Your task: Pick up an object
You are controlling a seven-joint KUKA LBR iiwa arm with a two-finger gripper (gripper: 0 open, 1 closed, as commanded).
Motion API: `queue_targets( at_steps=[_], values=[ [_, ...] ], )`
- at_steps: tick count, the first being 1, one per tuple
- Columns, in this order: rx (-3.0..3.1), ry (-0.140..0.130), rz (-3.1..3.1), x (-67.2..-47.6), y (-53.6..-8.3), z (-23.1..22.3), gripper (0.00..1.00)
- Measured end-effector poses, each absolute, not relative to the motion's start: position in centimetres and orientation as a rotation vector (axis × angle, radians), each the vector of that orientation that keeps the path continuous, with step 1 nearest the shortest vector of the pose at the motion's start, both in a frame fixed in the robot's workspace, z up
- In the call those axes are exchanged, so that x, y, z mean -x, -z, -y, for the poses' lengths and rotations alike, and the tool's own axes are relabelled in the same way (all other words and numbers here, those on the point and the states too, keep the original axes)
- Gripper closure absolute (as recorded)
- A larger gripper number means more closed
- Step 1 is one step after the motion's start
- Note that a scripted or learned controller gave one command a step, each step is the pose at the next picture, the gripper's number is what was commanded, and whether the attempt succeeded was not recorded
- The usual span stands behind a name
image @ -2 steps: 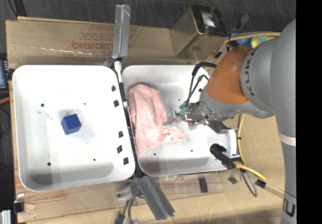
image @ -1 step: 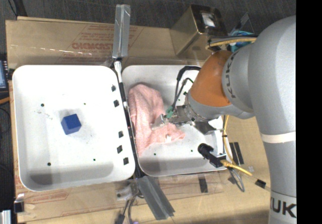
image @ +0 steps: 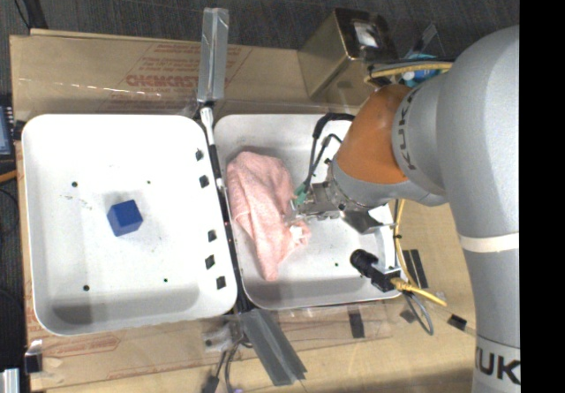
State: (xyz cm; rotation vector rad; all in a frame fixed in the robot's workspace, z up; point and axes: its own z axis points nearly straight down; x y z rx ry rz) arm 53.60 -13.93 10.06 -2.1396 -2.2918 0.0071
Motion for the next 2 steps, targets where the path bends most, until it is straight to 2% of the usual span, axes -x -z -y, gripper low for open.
queue_targets(
  at_steps=[1,2],
  values=[
    [2.113,-0.001,2.321,-53.1,-9.2,14.8,1.00],
    [2.036,-0.002,2.391,-61.7,-22.5,11.2,1.00]
  ],
)
